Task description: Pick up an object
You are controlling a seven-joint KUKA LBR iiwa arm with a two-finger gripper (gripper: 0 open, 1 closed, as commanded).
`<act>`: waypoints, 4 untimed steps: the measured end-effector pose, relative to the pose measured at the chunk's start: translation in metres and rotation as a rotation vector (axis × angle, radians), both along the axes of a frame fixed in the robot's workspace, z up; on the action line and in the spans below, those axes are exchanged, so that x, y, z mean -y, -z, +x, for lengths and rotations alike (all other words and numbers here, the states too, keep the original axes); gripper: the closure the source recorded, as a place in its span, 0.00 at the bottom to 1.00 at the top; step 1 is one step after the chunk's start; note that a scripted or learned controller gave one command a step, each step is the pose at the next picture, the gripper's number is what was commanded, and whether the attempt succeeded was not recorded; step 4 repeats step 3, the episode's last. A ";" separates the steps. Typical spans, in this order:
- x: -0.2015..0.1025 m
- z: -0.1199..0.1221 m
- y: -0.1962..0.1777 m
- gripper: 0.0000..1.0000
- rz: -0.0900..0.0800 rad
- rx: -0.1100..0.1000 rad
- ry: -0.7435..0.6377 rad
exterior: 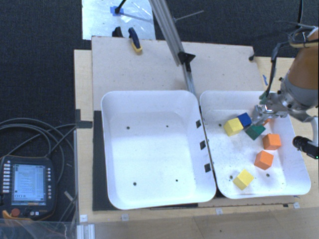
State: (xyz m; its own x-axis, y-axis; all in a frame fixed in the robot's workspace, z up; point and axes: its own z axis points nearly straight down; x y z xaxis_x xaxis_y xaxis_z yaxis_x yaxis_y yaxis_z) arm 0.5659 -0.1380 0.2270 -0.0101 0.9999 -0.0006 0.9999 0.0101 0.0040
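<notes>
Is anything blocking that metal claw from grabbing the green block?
Nothing visible does. The end effector sits right above the green block, with the blue block close beside it on the left.

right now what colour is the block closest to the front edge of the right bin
Yellow: the block near the right bin's front edge, clear in the camera view.

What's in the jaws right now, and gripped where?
Cannot be told. The gripper is low in the right bin, right beside the blue block and green block, but no block visibly sits between its jaws.
</notes>
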 end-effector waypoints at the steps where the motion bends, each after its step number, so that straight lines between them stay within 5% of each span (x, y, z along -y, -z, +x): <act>1: -0.063 0.003 -0.004 1.00 0.004 -0.001 -0.002; 3: -0.176 0.022 -0.015 1.00 0.004 0.000 -0.002; 4: -0.176 0.022 -0.015 1.00 0.004 0.000 -0.002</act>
